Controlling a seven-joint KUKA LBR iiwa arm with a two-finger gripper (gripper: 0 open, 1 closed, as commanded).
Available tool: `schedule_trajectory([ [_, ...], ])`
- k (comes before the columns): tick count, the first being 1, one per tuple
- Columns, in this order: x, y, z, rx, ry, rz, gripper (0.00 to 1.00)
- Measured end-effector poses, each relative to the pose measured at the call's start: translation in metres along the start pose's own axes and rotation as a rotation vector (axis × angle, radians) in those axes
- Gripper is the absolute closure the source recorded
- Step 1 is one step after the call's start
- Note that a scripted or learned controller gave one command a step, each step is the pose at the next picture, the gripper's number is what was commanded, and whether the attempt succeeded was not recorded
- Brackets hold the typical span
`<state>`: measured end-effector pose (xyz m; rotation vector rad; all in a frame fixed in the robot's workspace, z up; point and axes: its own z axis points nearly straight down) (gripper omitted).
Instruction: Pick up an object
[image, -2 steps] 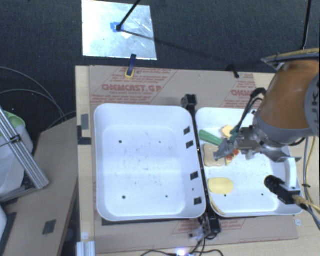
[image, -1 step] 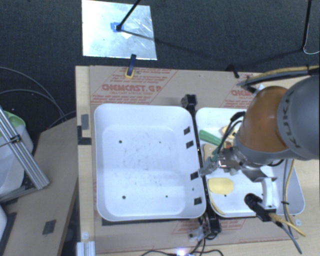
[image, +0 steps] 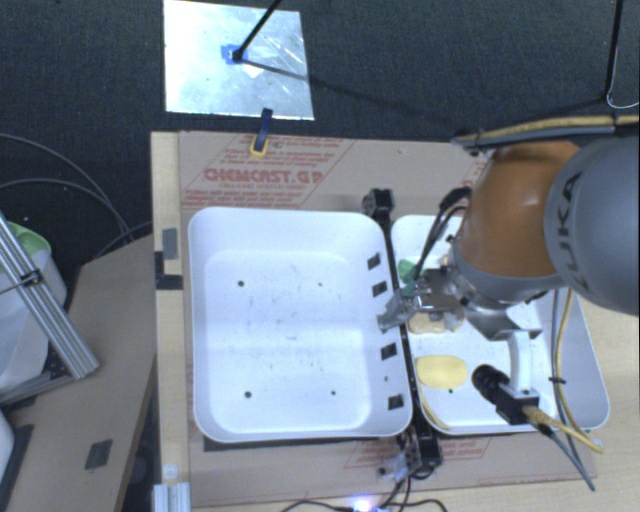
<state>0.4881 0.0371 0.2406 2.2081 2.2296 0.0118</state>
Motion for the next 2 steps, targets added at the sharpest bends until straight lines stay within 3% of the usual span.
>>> schedule_trajectory([
  [1,0.033,0.002,-0.143,-0.011,0.002,0.000,0.00],
  [2,0.122,0.001,-0.161,0.003,0.002,-0.004,0.00],
])
